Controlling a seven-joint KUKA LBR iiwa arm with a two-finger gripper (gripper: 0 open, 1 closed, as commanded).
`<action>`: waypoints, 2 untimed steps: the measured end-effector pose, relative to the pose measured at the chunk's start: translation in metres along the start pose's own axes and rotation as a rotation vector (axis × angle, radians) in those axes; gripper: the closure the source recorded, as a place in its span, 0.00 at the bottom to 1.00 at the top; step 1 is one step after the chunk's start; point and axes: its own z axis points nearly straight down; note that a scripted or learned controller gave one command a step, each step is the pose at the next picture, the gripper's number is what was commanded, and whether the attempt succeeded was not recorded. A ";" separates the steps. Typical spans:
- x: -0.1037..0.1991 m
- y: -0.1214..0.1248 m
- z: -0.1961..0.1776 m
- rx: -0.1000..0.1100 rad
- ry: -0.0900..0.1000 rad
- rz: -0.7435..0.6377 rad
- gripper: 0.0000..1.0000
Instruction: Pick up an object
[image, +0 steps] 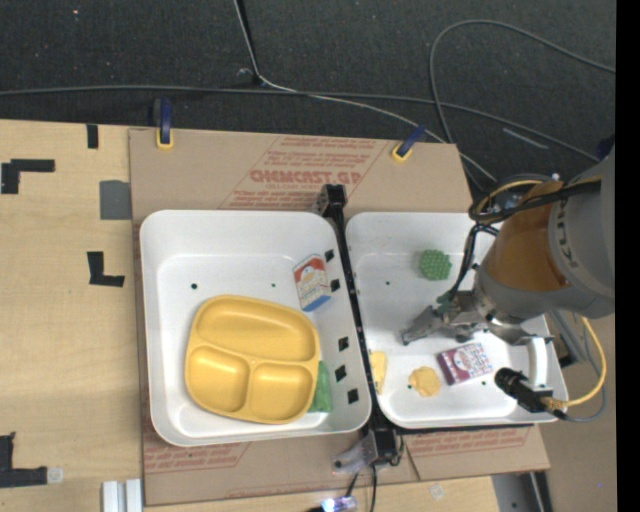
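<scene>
Grey pincer (412, 333) low in right white bin (400, 405), centre-right of frame; spread of tips: cannot tell. Nearest purple printed packet (466, 362) lies flat; risk: tips skid off, close on nothing.

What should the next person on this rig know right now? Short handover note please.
Tool: low in the right bin, nothing seen between its fingers; open or shut not readable from here.
Right bin: green ball toward the back, purple packet just right of the tool, round yellow piece near the front, yellow block against the divider.
Left bin: yellow divided tray, small carton, green item at the tray's edge.
Done: no pick yet.
Left: grasp and lift one object.
</scene>
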 end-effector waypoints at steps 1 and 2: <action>-0.001 0.001 -0.010 -0.003 -0.003 0.000 1.00; -0.003 0.008 -0.069 -0.002 0.000 0.000 1.00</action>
